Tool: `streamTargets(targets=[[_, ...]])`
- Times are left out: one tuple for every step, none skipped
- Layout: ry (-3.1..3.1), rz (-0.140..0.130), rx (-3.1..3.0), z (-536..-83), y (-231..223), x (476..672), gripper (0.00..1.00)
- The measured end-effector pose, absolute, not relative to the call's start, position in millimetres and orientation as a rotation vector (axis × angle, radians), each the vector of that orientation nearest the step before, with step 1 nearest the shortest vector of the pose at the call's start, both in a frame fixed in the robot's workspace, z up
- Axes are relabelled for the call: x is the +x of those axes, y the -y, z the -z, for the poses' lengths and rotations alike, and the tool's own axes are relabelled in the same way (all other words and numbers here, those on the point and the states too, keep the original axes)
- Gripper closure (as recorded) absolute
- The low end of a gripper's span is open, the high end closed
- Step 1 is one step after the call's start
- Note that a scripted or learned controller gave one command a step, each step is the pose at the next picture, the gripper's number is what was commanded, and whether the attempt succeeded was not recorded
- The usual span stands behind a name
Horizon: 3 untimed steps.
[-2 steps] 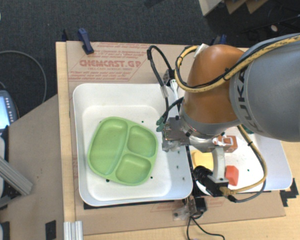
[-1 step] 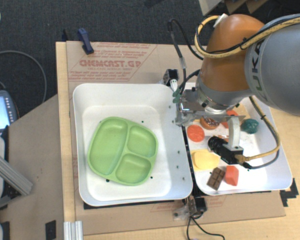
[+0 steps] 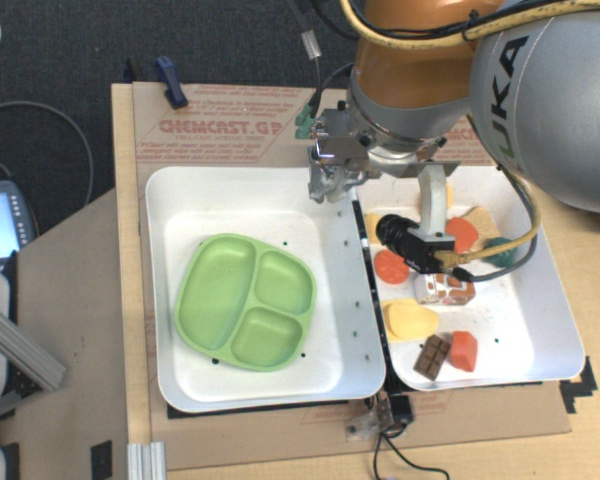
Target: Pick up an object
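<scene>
The right bin (image 3: 540, 318) holds several small toy foods. Among them are an orange-red round piece (image 3: 390, 265), another orange piece (image 3: 462, 233), a yellow lump (image 3: 410, 319), a brown chocolate bar (image 3: 433, 356), a red-orange block (image 3: 463, 350) and a brown-and-white piece (image 3: 446, 289). My gripper (image 3: 328, 180) hangs at the back of the bins, over the far end of the divider between them. It stands left of and behind the foods. Nothing shows in its grasp.
A green divided plate (image 3: 245, 301) lies in the left bin (image 3: 170, 268). The big grey and orange arm covers the back right of the view. A blue clamp (image 3: 170, 81) sits on the cardboard behind the left bin.
</scene>
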<state>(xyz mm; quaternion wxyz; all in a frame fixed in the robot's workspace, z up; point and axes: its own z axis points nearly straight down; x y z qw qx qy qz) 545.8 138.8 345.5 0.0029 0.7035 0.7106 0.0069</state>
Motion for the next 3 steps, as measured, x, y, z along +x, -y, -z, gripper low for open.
streamTargets(targets=[[-2.228, -0.016, 2.210, -412.2, -199.6, 545.5, 1.00], [-2.223, -0.004, 2.217, -418.4, -196.1, 545.6, 1.00], [-2.233, 0.015, 2.219, -352.9, -226.6, 481.2, 1.00]])
